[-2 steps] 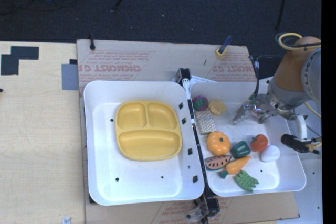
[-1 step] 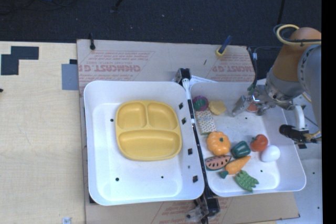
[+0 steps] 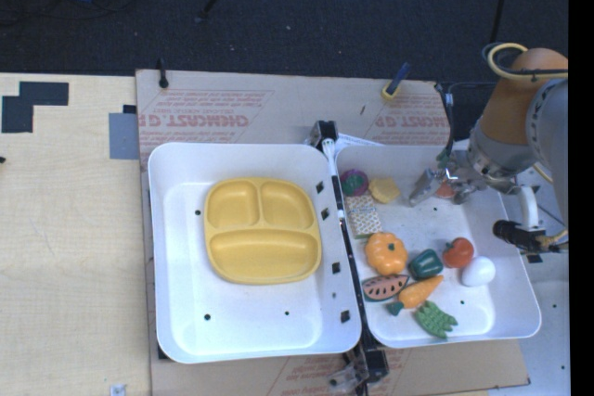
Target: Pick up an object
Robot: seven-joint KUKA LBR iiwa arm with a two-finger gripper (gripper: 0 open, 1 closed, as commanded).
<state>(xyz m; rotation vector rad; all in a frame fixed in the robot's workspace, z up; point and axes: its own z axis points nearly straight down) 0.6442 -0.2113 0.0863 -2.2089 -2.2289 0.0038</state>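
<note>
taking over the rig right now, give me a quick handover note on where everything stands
Claw: low over the right bin's upper area, arm reaching in from the right. Whether it is open or shut is unclear; nothing is seen held.

Right bin holds the toy food: pumpkin, tomato, egg, green pepper, carrot, watermelon slice, a leafy green piece, a purple piece, a yellow piece and a waffle-like square.

Left bin: yellow divided tray.

Done: no pick confirmed.
Left: grasp one object and lift it.
</note>
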